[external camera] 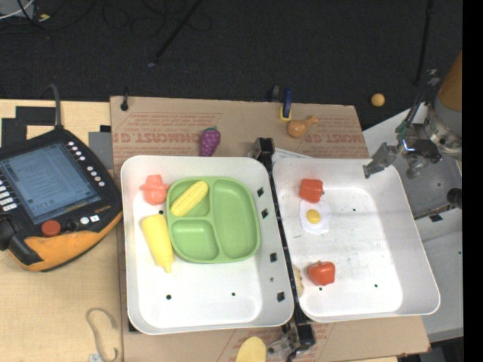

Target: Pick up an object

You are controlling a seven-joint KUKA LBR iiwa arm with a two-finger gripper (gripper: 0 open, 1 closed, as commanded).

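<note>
Well, my claw (pixel 400 153) hangs at the right bin's (pixel 411 277) far right corner; whether it's wide or narrow I cannot tell. The nearest target, a red toy pepper (pixel 311 190), sits in that bin just above the fried egg (pixel 314 219). It looks light, hard and smooth, probably slippery; I'd pinch across its broad middle.

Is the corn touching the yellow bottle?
Apart. In the camera view, the corn lies inside the green plate, whose rim separates it from the yellow bottle.
</note>
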